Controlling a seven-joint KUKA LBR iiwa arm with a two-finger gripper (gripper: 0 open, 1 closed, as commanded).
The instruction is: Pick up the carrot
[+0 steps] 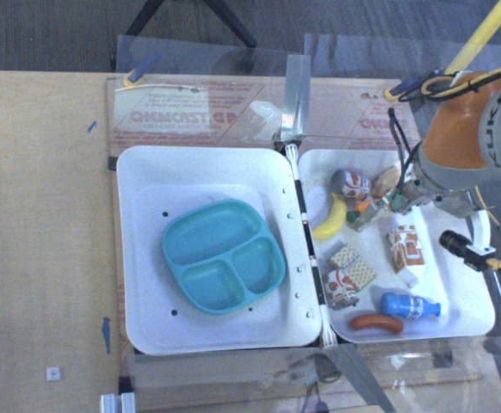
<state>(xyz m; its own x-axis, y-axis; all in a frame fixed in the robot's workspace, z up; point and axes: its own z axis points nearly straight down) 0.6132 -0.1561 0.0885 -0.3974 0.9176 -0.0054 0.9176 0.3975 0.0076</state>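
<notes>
Where your tool dips, its grip can't be told | carrot a blurred orange sliver | banana smooth, curved.

Right bin: crowded. Far end blocked by arm and gripper, with a can and banana along the left wall. Middle: cracker box, patterned packets. Near edge: blue bottle, sausage. Narrow bare strip along right wall.
Left bin: blue tray at centre; open margin along all four walls.
</notes>
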